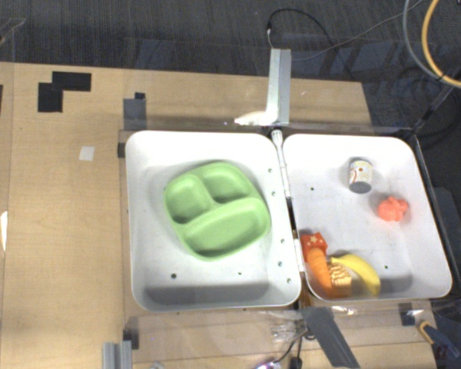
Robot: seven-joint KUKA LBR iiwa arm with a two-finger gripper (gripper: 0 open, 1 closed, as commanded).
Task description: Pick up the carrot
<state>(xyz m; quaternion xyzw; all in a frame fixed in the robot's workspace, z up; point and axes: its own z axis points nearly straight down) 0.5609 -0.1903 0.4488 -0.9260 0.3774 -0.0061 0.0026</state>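
On the wooden counter (61, 206) sat two shallow white bins side by side. The left bin (150, 283) held a green divided plate (215, 208), lying a little tilted and taking up most of its middle. Across the divider, the right bin (415, 206) carried the rest: the carrot (320, 270) lay in the near left corner, close against the bin wall, with a small red block (314, 242) touching its far end and a yellow banana (359, 271) just beside it on the right. Something patterned lay between carrot and banana, too small to name. Farther back stood a small can (359, 175), and near it an orange-pink lumpy toy (393, 209), both well apart from the carrot.

The pick had not yet begun, judging by the untouched cluster. Whether the tool was released or clenched could not be told. The next move probably called for a descent into that crowded corner, fingers aligned across the carrot's narrow width, clear of wall and banana.
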